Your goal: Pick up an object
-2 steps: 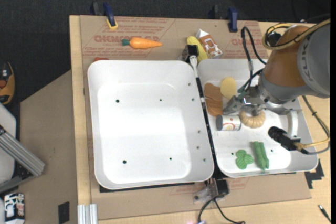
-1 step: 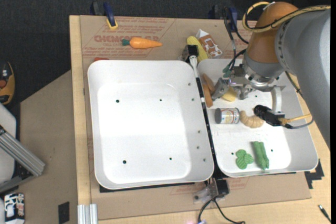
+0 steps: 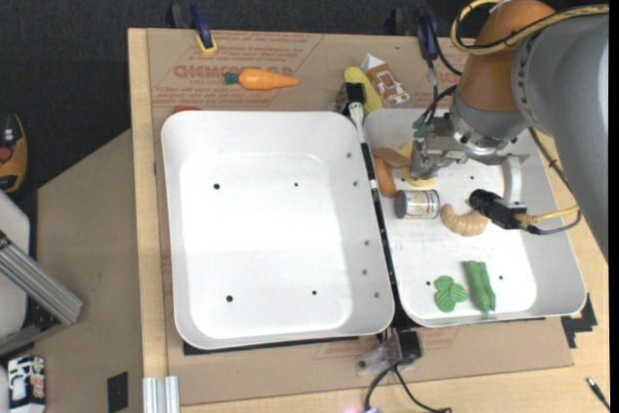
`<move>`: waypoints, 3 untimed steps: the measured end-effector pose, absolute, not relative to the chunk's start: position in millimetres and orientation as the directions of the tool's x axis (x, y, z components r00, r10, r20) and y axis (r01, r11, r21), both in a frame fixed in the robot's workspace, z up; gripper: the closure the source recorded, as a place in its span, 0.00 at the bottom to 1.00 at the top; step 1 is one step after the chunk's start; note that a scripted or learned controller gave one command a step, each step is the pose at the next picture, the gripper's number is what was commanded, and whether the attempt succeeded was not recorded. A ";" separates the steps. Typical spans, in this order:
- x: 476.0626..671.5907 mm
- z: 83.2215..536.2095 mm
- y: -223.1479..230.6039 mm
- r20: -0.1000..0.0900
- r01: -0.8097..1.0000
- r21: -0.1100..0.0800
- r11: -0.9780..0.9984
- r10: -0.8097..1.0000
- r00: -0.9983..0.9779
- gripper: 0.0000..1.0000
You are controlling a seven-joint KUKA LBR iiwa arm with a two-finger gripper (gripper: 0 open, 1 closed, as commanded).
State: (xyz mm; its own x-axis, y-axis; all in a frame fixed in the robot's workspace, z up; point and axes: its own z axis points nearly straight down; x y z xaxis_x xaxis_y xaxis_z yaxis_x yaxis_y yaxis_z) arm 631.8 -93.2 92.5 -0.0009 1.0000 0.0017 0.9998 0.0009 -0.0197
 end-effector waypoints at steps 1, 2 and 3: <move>578.4 84.2 -129.2 0.001 1.000 -0.006 -0.004 1.000 0.004 1.00; 623.8 85.0 -90.0 0.000 1.000 0.004 0.005 1.000 -0.005 1.00; 668.5 88.1 -92.0 0.003 1.000 -0.002 0.002 1.000 -0.002 1.00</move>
State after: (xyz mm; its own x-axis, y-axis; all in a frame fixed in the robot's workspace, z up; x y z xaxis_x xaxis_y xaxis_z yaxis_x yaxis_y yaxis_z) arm 668.5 -92.0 88.1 -0.0024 1.0000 0.0027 1.0000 0.0024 -0.0022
